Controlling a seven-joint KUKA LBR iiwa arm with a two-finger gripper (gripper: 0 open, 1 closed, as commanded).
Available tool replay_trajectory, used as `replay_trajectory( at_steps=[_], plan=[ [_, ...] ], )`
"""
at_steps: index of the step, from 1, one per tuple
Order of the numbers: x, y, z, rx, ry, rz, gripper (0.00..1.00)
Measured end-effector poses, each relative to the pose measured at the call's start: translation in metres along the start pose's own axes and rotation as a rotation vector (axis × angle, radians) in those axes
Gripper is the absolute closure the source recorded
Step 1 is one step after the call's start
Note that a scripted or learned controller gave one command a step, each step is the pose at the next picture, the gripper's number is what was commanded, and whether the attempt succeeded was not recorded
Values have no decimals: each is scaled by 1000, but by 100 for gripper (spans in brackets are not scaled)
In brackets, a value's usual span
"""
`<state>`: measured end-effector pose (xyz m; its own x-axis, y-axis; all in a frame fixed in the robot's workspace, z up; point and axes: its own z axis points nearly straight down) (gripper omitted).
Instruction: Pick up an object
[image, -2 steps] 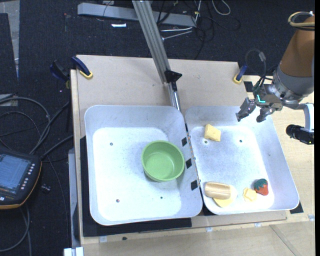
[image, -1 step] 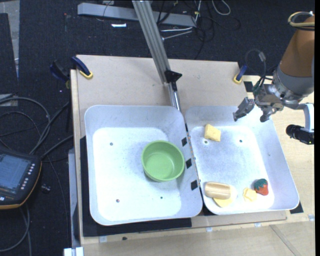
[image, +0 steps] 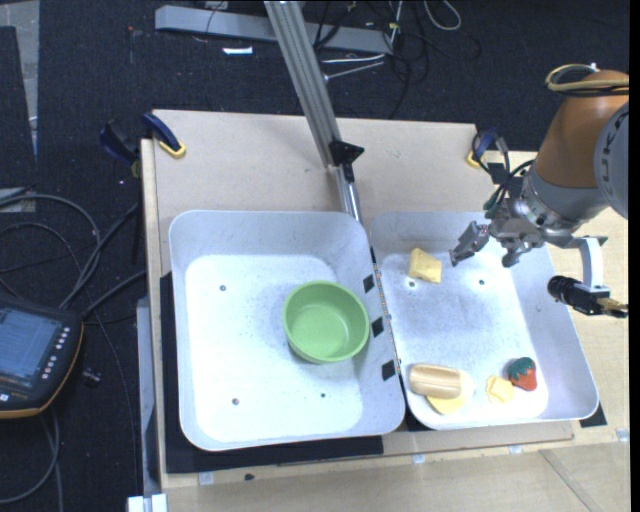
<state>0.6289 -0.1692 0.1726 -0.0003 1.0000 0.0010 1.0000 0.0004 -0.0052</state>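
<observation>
Nearest my camera, along the front rim of the right bin (image: 560, 330), lay a tan bun-shaped piece (image: 435, 379) resting on a pale yellow piece (image: 448, 403). Just right of those I noted a small yellow chunk (image: 500, 389) touching a red piece with a green top (image: 523, 373). Toward the back of that same bin sat a yellow block (image: 425, 266), alone and well apart from the front cluster. I saw the gripper (image: 492, 247) hovering over the bin's back right part, right of the yellow block and not touching it. Its fingers (image: 466, 244) were spread wide with nothing between them. Left of the right bin, the left bin (image: 210, 300) held a green bowl (image: 325, 321), upright, near the shared divide. Both bins sat on the tan surface (image: 250, 165), the grey arm with its orange band (image: 580, 130) coming in past the right bin's far corner.
</observation>
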Motion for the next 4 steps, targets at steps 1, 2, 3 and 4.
replay_trajectory(
  at_steps=[1, 2, 3, 4],
  plan=[
    [1, 1, 43, -2, 0, 0, 0],
    [2, 0, 79, -2, 0, 0, 0],
    [2, 1, 67, -6, -1, 0, 100],
    [-2, -5, 20, -9, -2, 0, 100]
  ],
)
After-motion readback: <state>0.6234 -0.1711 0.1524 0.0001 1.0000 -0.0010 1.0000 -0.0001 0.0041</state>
